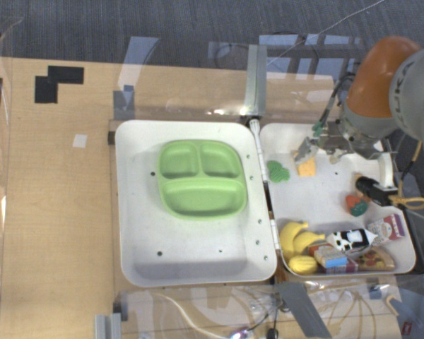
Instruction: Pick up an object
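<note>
Fingers state unclear, above right bin, wooden bench, grey carpet behind

Looking like a robotics lab: sitting on a pale wooden bench at frame centre, two shallow white bins clamped in metal brackets, loose cables trailing along the bottom edge, black marker shapes showing at upper left, grey carpet running across the top.
</note>
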`<action>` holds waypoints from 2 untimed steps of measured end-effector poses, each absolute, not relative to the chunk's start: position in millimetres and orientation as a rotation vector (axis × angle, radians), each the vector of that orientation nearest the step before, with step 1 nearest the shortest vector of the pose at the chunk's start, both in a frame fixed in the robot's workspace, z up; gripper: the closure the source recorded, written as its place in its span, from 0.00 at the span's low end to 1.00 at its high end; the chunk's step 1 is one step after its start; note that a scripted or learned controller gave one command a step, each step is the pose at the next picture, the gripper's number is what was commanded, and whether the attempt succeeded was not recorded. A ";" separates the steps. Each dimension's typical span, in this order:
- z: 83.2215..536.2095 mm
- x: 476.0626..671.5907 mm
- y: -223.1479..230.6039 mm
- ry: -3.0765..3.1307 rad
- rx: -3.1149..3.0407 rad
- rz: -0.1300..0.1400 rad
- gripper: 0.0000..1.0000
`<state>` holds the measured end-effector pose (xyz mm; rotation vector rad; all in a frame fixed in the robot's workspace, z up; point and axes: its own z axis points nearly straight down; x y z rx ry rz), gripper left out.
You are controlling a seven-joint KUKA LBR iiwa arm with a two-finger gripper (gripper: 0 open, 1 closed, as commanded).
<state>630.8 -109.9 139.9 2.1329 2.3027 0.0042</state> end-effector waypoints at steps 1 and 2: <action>89.7 632.1 -123.0 2.280 2.147 0.012 0.00; 103.1 635.1 -121.1 2.276 2.141 0.023 1.00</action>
